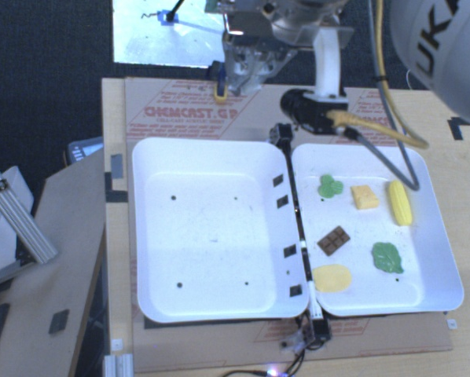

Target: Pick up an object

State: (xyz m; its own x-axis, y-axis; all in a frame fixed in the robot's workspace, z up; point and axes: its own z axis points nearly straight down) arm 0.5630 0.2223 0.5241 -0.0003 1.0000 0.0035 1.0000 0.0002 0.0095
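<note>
The right bin holds several small items: a green lump, a pale yellow block, a yellow corn cob, a brown chocolate square, a green leafy piece and a flat yellow oval. My gripper hangs high over the bench's far side, beyond the back rim of the left bin and well away from every item. Nothing is seen in its grasp.
A black divider with clips runs between the two bins. Yellow and grey cables loop over the right bin's back rim from a black fitting. An aluminium rail stands at the left of the bench.
</note>
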